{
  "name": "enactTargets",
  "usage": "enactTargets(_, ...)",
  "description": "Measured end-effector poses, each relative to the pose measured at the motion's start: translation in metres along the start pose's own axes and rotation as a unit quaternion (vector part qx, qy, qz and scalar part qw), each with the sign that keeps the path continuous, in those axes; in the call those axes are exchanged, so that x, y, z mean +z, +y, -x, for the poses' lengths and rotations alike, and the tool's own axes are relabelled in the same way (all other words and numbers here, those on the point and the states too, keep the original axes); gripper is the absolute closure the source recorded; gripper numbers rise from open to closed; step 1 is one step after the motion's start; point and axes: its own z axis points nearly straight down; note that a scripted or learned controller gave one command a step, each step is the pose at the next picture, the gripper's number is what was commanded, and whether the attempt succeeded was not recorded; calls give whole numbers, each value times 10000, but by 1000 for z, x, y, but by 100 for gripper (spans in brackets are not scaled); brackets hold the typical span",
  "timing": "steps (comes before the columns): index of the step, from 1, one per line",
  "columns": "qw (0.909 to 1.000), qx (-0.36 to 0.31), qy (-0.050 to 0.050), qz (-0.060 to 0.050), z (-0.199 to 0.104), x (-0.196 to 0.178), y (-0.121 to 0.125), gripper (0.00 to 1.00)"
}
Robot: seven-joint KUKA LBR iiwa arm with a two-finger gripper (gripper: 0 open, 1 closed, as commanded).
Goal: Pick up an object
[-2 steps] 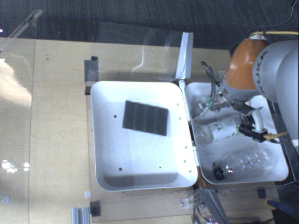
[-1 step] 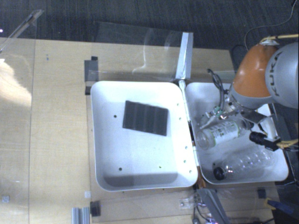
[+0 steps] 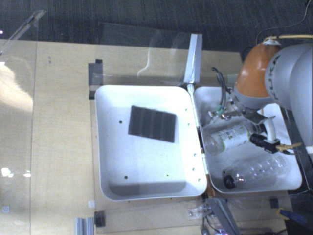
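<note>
In the right bin [image 3: 295,182], my gripper [image 3: 221,113] reaches down at the back left, under the orange-banded wrist. Just in front of it, a clear plastic bottle [image 3: 230,137] with a pale label lies on its side, close to or touching the gripper; I cannot tell which. A second clear bottle [image 3: 257,172] with a black cap lies along the bin's front edge. A dark grey ribbed rectangular pad [image 3: 152,124] lies flat in the left bin [image 3: 146,89], towards the back.
A narrow wall separates the two bins at about the middle of the view. A clear upright panel [image 3: 193,58] stands behind the bins. Wooden bench surface stretches to the left.
</note>
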Motion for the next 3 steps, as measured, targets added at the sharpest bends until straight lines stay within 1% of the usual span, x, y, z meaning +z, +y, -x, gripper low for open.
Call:
enactTargets(1,9991,-420,1,8,-20,-2,-51,0)
enactTargets(2,9991,-414,-30,67,-18,-15,-47,100)
enactTargets(3,9994,-343,11,-14,-68,-97,50,100)
